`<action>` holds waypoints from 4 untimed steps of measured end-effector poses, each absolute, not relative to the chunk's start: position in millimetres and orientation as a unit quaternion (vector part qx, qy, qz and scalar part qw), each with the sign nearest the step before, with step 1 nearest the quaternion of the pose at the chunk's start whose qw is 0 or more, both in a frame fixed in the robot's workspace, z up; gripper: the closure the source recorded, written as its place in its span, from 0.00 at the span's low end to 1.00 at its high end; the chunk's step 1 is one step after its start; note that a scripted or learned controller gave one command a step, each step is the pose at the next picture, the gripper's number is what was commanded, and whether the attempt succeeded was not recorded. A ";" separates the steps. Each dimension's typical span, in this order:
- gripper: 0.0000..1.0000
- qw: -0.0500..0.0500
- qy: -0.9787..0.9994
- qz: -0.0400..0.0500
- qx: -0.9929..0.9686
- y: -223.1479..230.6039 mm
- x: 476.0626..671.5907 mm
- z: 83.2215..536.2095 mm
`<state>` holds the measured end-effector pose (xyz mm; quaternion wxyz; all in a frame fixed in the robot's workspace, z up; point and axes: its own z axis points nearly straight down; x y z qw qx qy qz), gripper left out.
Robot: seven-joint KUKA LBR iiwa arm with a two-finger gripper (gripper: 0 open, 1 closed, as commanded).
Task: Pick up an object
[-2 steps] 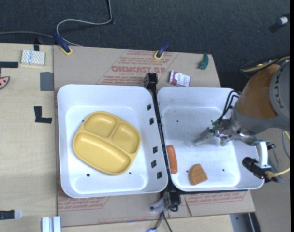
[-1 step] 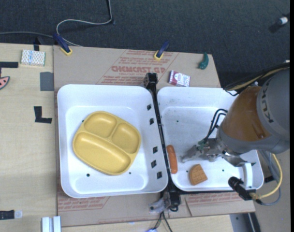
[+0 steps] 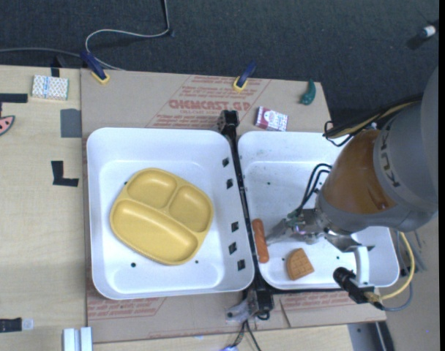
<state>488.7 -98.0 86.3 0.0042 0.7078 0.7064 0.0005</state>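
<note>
The hand (image 3: 292,225) sits low in the right bin (image 3: 281,152), toward its front left part, with the grey arm (image 3: 387,174) and its orange band crowding in from the bin's right side. Whether the hand is spread or closed cannot be told from here, and nothing shows between its tips. The likeliest targets lie close by: a reddish-brown sausage-shaped piece (image 3: 260,240) lies lengthwise along the bin's left wall near the front corner, and a tan, toast-like piece (image 3: 298,264) rests just beside it at the front edge. The sausage hugging the wall is the main risk, I judge: one tip may strike the rim or the divider and merely push the piece along, while the flat toast could slip out from under a closing pinch. A loose cable (image 3: 314,185) near the wrist might also snag. The left bin (image 3: 105,196) carries a yellow divided plate (image 3: 161,215) in its middle. On the cardboard (image 3: 200,101) at the table's back edge, red print reads "CHEMCAST GP"; the arm shows part of "KUKA".
</note>
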 end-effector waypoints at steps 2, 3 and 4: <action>0.00 0.003 0.706 0.001 0.708 -97.2 489.0 95.7; 0.00 0.004 0.706 0.000 0.708 -96.7 485.4 86.5; 1.00 0.004 0.706 0.001 0.708 -96.2 485.6 95.8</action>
